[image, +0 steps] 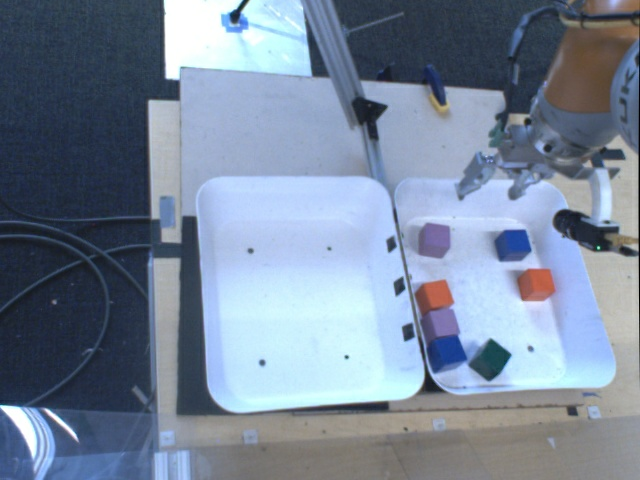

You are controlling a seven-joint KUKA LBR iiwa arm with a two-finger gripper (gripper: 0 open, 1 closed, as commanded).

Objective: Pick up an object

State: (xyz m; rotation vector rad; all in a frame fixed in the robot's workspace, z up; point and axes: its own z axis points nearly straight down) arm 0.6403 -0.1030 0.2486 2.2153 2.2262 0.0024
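Note:
The right bin (580,363) holds several small blocks: a purple one (434,239), a blue one (512,245), an orange one (536,284), another orange one (434,295), a second purple one (440,323), a second blue one (446,352) and a dark green one (490,359). My gripper (499,181) hangs above the far rim of that bin, between the purple and blue blocks and beyond them. Its two fingers are spread apart, with nothing between them.
The left bin (300,288) sits beside the right one, sharing a middle edge with black clips. A slanted metal pole (340,58) crosses the back of the bench. Cables (60,258) lie on the dark floor at left.

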